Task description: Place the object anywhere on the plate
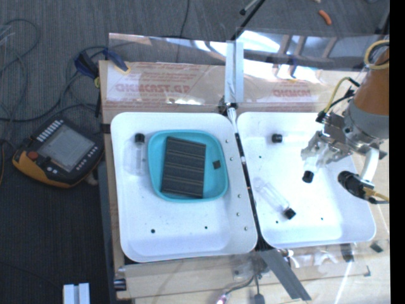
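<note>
A teal plate (218,181) lies in the left bin (183,239). On it rests a dark ribbed rectangular block (183,166), with a small dark square piece (217,164) beside it near the plate's right rim. My gripper (318,157) hangs over the right bin (329,227), toward its upper right part. A small black object (307,177) sits just below the gripper, and I cannot tell whether the gripper touches it. The grey arm with its orange band (373,97) comes in from the right.
A clear vial with a black cap (137,149) lies left of the plate. The right bin holds a small black piece (276,138) near its top and a clear tube with a black cap (276,199) near its lower middle. A pendant (60,152) sits left of the bench.
</note>
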Robot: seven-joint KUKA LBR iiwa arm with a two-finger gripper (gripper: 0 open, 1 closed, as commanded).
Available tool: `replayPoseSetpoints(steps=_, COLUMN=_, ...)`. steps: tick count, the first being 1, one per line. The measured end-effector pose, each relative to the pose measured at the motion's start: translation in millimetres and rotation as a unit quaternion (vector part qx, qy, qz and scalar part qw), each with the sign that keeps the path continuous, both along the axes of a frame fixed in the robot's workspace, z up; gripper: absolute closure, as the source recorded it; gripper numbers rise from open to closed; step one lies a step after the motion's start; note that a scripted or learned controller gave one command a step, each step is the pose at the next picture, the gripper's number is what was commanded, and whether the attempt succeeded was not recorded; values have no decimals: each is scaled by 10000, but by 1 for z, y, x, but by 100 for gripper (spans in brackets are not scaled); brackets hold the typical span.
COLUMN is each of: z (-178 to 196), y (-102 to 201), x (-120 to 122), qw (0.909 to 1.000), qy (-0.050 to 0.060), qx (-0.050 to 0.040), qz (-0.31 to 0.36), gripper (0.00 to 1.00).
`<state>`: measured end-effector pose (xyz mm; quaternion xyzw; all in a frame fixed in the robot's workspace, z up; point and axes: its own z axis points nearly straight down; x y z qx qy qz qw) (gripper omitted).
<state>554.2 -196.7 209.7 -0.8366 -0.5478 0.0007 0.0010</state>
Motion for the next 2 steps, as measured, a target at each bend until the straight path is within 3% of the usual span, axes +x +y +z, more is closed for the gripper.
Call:
replayPoseSetpoints(steps=1, z=0, y=0, x=0, qw=10000, qy=0, qx=0, qz=0, gripper=0)
replayPoseSetpoints(steps=2, z=110, y=-14, x=0, qw=9874, qy=1, qx=-21, qz=-1585, gripper=0)
